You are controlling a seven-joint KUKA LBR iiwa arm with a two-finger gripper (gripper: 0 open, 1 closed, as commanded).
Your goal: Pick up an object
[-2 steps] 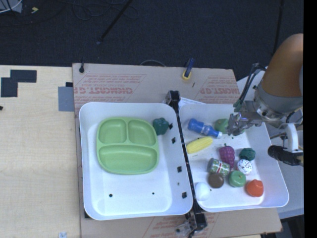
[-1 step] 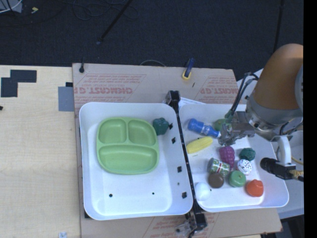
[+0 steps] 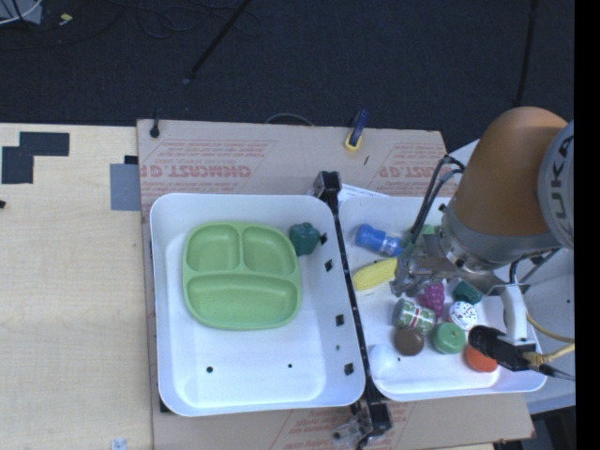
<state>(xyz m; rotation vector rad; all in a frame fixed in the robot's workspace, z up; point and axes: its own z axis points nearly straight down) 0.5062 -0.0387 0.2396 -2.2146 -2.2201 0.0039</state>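
My gripper (image 3: 419, 272) hangs low in the right bin (image 3: 412, 382), under the grey and orange arm, among the small objects there. Just left of it lies a yellow piece (image 3: 374, 275), and a blue bottle (image 3: 379, 240) lies farther back. Below the gripper sit a magenta object (image 3: 433, 297), a small round can (image 3: 412, 315), a brown disc (image 3: 408, 341), a green cap (image 3: 448, 337), a white dotted ball (image 3: 463, 314) and an orange piece (image 3: 481, 360). The wrist hides the fingers.
The left bin (image 3: 244, 382) holds a green divided plate (image 3: 242, 276) and a dark teal object (image 3: 305, 238) at its right wall. A black divider (image 3: 343, 279) runs between the bins. A blue and yellow clamp (image 3: 355, 131) stands on the cardboard behind.
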